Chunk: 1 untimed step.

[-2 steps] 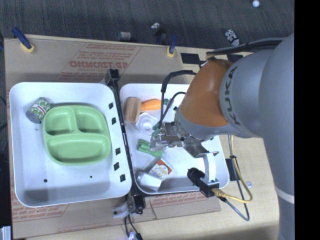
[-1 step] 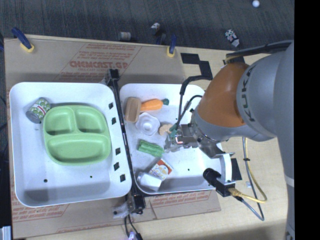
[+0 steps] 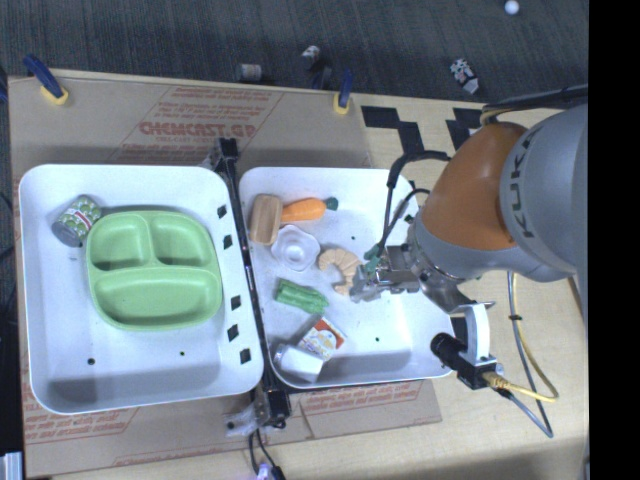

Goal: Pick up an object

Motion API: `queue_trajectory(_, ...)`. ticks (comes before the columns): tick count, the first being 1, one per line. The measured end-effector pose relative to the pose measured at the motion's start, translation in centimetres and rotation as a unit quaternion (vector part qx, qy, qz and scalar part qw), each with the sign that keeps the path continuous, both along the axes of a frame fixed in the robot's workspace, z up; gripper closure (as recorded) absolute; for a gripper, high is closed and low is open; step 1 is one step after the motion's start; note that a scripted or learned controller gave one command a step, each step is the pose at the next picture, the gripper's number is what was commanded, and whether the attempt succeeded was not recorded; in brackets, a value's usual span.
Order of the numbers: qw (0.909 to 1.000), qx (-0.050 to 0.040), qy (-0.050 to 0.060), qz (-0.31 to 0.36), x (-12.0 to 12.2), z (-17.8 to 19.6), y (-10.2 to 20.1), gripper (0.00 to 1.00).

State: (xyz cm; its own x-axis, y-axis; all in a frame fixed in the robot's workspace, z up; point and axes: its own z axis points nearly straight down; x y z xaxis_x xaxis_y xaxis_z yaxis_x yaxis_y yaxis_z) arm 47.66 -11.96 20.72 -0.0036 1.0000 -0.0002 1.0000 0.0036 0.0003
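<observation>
The gripper hangs low over the right bin, its tip just beside a tan croissant; whether it is spread or pressed together cannot be told from this angle. The grey arm with its orange band reaches in from the right. Left of the croissant sit a clear cup, a bread roll and a carrot; below lie a green vegetable and a small carton. The left bin holds a green divided plate and a can.
</observation>
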Motion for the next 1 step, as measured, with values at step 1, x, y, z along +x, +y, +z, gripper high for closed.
queue_trajectory(1, 1.0000, 0.0001, 0.000, 0.000, 0.00, -0.01, 0.02, 0.00)
